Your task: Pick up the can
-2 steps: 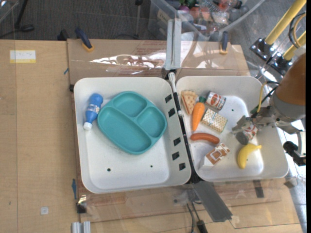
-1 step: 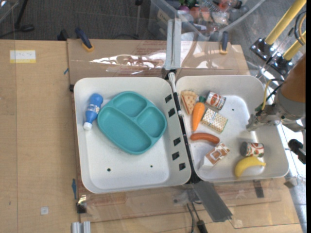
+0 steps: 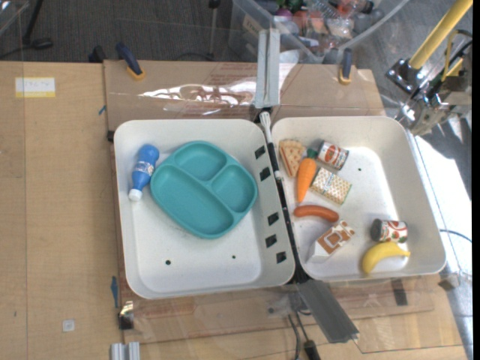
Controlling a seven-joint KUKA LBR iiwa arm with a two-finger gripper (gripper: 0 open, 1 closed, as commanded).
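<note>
Nearest the camera, at the six o'clock edge of the worktop (image 3: 52, 238), a grey bracket (image 3: 324, 312) juts out below the seam between the two bins. The right bin (image 3: 375, 137) holds two cans: one can (image 3: 331, 155) lies tilted near the twelve o'clock wall, just beside a cracker box (image 3: 331, 185) and a carrot (image 3: 306, 177); a second can (image 3: 388, 231) sits toward five o'clock, touching a banana (image 3: 384, 257). A sausage (image 3: 316, 213), a small carton (image 3: 335, 238) and a bread slice (image 3: 291, 155) fill the middle and upper left.

The end effector (image 3: 420, 111) hangs at two o'clock, outside the right bin's rim; its metal parts blur together, so I cannot tell how its fingers stand.

Risk, as I judge it: either can may roll under a one-sided touch, and a descent on the lower can could catch the banana instead, or drag both. The upper can is crowded at six and nine o'clock.

Open room lies at the right bin's three o'clock side, clear floor between the two cans. The left bin (image 3: 195, 276) carries a teal tray (image 3: 204, 188) and a blue bottle (image 3: 142, 171).
</note>
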